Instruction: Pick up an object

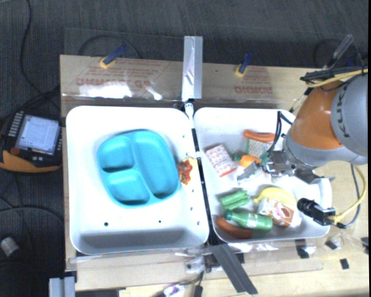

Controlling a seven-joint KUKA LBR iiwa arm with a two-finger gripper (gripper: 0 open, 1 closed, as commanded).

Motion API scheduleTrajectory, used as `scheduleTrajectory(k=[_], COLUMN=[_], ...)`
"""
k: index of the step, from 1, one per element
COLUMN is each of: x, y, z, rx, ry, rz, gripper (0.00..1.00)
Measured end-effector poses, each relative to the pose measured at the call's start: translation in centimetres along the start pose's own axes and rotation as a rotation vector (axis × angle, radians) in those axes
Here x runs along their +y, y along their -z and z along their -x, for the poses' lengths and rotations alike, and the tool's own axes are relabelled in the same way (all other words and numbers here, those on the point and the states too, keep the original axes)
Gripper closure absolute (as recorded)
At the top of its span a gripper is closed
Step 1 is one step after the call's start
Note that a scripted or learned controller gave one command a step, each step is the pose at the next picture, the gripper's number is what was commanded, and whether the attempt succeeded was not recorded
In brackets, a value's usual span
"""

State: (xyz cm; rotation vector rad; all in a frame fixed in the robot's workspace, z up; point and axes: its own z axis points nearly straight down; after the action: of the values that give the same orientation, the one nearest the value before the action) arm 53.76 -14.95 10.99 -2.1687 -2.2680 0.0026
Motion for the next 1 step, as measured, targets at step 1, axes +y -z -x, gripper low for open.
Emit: scheduleTrajectory(k=[1], x=[5.83], y=[-2.02], z=[-0.17], rx=[-0.003], ry=[0.101], rz=[0.01], gripper=[0.0])
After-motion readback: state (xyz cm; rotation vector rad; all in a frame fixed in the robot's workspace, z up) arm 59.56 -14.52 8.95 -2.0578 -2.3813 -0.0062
